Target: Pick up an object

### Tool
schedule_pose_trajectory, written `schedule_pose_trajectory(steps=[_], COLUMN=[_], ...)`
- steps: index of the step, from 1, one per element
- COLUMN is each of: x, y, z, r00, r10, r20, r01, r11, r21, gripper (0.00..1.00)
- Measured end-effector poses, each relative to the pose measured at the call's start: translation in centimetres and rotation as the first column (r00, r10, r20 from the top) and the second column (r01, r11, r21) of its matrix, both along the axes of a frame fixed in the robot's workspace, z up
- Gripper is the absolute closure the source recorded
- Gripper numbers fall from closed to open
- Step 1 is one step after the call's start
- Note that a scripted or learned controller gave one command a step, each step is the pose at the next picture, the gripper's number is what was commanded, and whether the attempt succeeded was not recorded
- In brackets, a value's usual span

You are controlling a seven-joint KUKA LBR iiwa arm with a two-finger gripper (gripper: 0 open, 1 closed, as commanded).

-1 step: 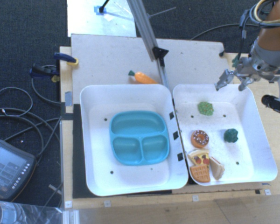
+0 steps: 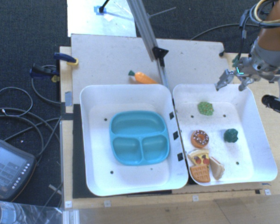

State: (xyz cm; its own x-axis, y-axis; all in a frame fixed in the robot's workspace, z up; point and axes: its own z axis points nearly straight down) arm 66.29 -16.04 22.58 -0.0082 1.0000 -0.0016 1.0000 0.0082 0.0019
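My gripper (image 2: 234, 82) hangs above the far edge of the right bin (image 2: 257, 125), its two fingers spread apart with nothing between them. Below it in that bin lie a light green bumpy piece (image 2: 205, 108), a dark green broccoli piece (image 2: 231, 135), a chocolate donut with sprinkles (image 2: 200, 138), a pizza slice (image 2: 200, 157), a waffle (image 2: 200, 173) and a tan wedge (image 2: 217, 168). The light green piece is the closest to the gripper, down and to the left of it.
The left bin (image 2: 95, 125) holds a blue divided plate (image 2: 140, 137). A toy carrot (image 2: 142, 77) lies on the bench behind the bins. A slanted metal pole (image 2: 147, 29) crosses above the bins' divide. Cables and a pendant (image 2: 7, 169) sit off the bench at left.
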Motion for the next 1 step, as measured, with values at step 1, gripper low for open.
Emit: schedule_pose_trajectory(steps=[1], x=[-0.74], y=[0.27], z=[-4.5], r00=[1.0], r10=[-0.006], r20=[-0.003], r01=[0.006], r11=[1.0], r21=[0.001], gripper=[0.0])
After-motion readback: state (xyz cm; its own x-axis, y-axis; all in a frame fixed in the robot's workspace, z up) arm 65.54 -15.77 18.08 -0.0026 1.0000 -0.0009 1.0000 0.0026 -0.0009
